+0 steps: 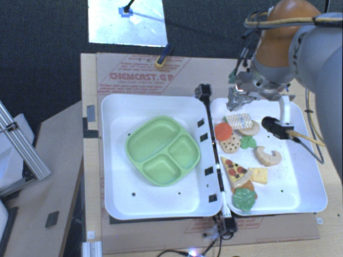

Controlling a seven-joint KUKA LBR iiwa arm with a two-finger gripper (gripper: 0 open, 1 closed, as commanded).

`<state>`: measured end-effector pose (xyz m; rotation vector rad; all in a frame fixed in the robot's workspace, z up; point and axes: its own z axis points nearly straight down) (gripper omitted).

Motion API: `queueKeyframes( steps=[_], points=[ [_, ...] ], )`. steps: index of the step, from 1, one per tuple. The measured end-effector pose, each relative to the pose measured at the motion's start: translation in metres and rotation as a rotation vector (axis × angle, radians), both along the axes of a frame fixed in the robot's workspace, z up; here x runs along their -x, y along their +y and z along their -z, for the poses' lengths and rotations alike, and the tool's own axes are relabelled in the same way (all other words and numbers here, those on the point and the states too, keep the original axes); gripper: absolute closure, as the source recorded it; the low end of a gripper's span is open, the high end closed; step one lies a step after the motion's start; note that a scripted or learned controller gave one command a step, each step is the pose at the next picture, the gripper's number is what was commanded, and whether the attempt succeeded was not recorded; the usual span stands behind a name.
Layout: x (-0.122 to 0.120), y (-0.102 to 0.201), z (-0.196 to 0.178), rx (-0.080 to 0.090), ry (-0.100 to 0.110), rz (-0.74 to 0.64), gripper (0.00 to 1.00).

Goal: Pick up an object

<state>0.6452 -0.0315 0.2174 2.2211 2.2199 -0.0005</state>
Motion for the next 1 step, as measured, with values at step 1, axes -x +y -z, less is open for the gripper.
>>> queueKeyframes(
  steps=[1],
  points=[
    [-0.0022, 0.0152, -0.0166, -0.002, -0.003, -0.006, 1.0]
  ],
)
